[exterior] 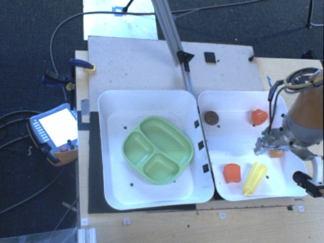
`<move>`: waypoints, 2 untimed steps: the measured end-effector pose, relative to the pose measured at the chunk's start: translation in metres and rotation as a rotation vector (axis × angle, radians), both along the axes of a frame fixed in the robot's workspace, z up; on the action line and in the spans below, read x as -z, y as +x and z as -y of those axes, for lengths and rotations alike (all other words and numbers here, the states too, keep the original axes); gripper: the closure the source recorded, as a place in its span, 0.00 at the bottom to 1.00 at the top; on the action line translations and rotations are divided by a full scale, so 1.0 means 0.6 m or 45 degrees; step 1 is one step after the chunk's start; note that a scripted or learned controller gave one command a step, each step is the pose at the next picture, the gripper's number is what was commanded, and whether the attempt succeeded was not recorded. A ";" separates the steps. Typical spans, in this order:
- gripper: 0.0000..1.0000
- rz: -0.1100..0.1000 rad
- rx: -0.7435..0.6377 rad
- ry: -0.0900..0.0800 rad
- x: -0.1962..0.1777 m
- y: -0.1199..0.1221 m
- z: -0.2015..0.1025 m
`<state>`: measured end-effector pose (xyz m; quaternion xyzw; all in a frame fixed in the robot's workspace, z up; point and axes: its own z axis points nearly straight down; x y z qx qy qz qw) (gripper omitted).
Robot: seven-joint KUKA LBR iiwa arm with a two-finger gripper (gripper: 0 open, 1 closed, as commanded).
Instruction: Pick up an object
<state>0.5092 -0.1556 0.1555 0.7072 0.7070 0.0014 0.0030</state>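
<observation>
The right bin (223, 135) holds several small objects. A brown round piece (211, 117) lies near its far left corner and an orange-red piece (259, 116) farther right. Toward the front edge, an orange-red cup-like block (232, 172) sits beside a yellow elongated object (254, 177). My gripper (268, 146) hangs low over the right side of this bin, just above and to the right of the yellow object. A small orange piece (277, 153) shows right beneath the gripper, partly hidden by it.
The left bin (114, 135) holds a green divided plate (158, 149). A divider with black clips (201, 146) separates the two bins. A slanted metal pole (169, 27) rises behind them. A handheld pendant (53, 133) lies off the bench at left.
</observation>
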 end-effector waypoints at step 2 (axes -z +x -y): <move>1.00 0.001 -0.009 0.001 -0.161 0.012 -0.028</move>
